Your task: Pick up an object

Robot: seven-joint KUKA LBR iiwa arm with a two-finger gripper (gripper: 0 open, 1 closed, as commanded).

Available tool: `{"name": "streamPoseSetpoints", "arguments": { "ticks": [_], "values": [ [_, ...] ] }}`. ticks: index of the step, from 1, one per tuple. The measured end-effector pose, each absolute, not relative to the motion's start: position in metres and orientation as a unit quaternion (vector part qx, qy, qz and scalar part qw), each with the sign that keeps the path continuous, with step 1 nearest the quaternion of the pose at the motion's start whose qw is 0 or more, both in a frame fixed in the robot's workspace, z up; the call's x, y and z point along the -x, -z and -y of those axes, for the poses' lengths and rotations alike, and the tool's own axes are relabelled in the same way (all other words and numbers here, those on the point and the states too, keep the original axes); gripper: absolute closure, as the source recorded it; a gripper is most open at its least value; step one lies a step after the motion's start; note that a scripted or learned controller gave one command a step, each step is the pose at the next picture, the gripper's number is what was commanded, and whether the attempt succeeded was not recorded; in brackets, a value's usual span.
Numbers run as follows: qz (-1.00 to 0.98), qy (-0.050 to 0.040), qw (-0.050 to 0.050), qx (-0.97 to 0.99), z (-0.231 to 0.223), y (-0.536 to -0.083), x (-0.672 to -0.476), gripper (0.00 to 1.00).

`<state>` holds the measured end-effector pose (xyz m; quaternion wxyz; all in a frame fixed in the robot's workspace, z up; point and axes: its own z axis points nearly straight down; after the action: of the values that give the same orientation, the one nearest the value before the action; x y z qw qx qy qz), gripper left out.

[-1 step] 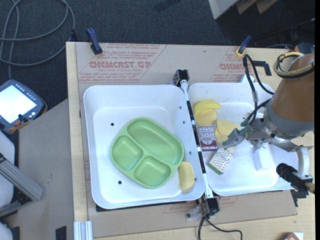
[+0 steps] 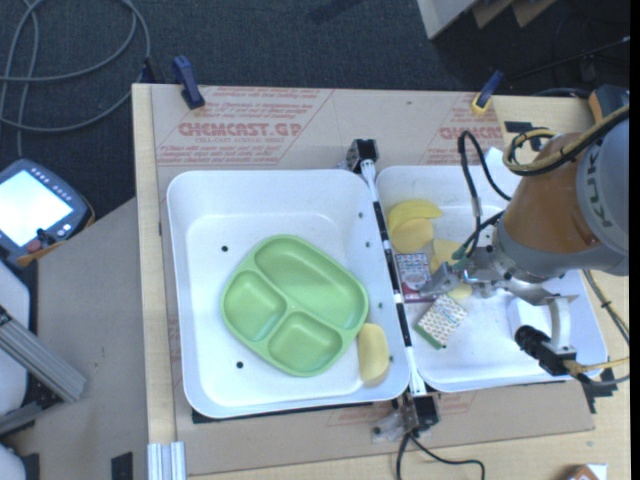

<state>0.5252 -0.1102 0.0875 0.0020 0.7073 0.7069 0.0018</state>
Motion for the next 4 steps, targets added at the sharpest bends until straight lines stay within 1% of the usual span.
{"name": "streamPoseSetpoints", "arguments": {
  "ticks": [1,2,3,4],
  "values": [
    [-0.707,-0.0019,0.003,-0.707,0.123,-0.088,-0.572,0.00],
    [-0.707,0.0002,0.000,-0.707,0.111,-0.084,-0.514,0.00],
    [-0.707,0.0000,0.001,-0.707,0.164,-0.085,-0.561,0.00],
    [-0.711,-0.0055,-0.011,-0.703,0.194,-0.105,-0.577,0.00]
  ]
}}
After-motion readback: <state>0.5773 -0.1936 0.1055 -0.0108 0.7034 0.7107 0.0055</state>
